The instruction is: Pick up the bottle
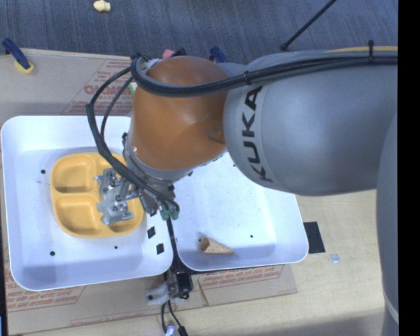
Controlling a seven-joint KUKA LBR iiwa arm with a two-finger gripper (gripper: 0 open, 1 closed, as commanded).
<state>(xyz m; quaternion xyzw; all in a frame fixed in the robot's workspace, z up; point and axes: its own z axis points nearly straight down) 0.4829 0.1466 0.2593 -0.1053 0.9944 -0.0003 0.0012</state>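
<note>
Overhead view of my bench w/ two shallow bins side by side. My pincer [117,200], a cluster of bare silver metal parts, hangs low over the right edge of a yellow plastic tray w/ two rounded compartments [73,177]. That tray lies in the left white plastic bin [14,187].

Progress, as I judge it: early, approx. nothing secured. I can't tell whether my pincer is open or closed; the metal is too jumbled and small to read, and I see nothing clearly gripped. I can't make out where the bottle is; it may be hidden under my wrist. Finding, gripping and lifting it are all left to do.

Materials & shapes:
- The glossy orange dome band on my arm [175,117] is smooth, above a matte grey casing.
- Thin black rubber cables [98,110] loop beside it.
- The tray looks smooth and slightly shiny, w/ soft corners.
- Both bins are smooth, w/ rounded rims.
- The right white plastic bin [266,222] holds a small tan wedge-shaped scrap [215,246] near its front wall.
- A flat brown printed cardboard sheet [49,68] lies under both bins.
</note>
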